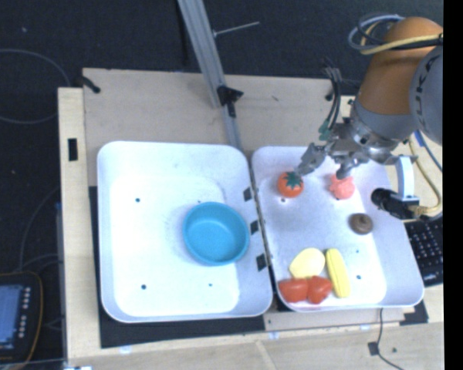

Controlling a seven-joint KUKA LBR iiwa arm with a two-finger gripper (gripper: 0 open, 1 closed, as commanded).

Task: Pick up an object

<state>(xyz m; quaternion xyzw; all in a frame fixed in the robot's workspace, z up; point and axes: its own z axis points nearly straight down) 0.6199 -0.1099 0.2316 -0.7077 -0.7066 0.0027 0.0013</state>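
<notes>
The right bin (393, 284) holds several toy foods. A red tomato with a green top (290, 184) lies near the bin's far left corner, and a pink piece (342, 187) lies to its right. Above the far end of this bin hangs my gripper (324, 168), open. One fingertip (305, 166) is just above and right of the tomato, the other is over the pink piece. Bare bin floor shows between the fingers. A small brown object (361, 223) lies further right. Near the front edge are a yellow lump (307, 263), a yellow corn-like piece (337, 273) and a red piece (305, 290).
In the left bin (139, 168) sits a blue bowl (215, 233). A grey metal bar (208, 60) slants down from the top to the divide between the bins. A black fitting (390, 200) and cables sit at the right bin's right rim.
</notes>
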